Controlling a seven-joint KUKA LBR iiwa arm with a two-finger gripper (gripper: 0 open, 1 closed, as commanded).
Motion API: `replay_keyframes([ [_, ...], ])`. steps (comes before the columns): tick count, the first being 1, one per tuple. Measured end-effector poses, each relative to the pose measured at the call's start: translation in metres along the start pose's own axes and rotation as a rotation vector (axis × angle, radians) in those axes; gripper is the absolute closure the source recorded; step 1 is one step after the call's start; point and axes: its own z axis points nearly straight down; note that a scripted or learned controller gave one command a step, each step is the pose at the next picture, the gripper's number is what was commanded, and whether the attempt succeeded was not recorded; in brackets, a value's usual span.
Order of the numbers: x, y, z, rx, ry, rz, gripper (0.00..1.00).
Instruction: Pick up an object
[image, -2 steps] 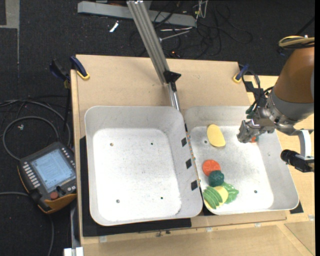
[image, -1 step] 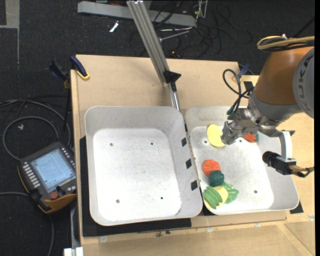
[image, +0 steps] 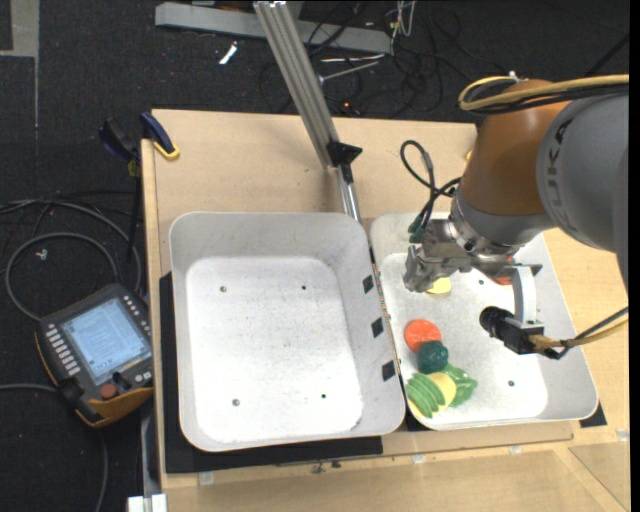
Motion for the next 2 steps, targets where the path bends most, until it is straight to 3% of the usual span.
replay_keyframes([
  [2, 0.121, 0.02, -0.009, -0.003, 0.0, 0.0, 1.0],
])
